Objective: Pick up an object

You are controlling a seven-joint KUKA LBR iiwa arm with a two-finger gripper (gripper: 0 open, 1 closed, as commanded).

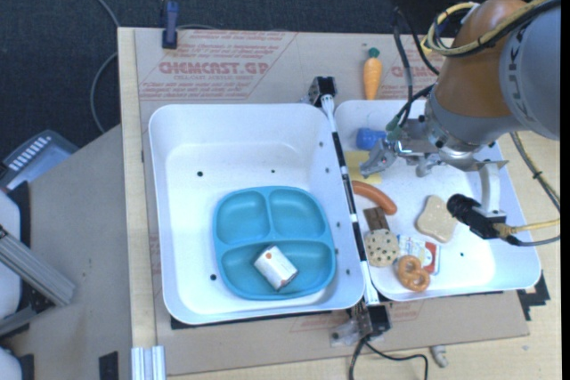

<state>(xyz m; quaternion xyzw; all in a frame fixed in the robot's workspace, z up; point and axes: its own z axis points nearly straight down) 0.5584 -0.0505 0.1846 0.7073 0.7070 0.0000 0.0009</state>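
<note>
Just above sausage [373,195]: fingers [378,159].

Grey arm [499,67] reaches in from the right, gripper [378,157] lowered

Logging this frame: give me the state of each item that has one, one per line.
gripper: low over the right bin's left side, jaws open, holding nothing
blue plate: flat in left bin, carrying the small box
small box: lying in the plate's front compartment
hot dog: lying loose in right bin
</note>
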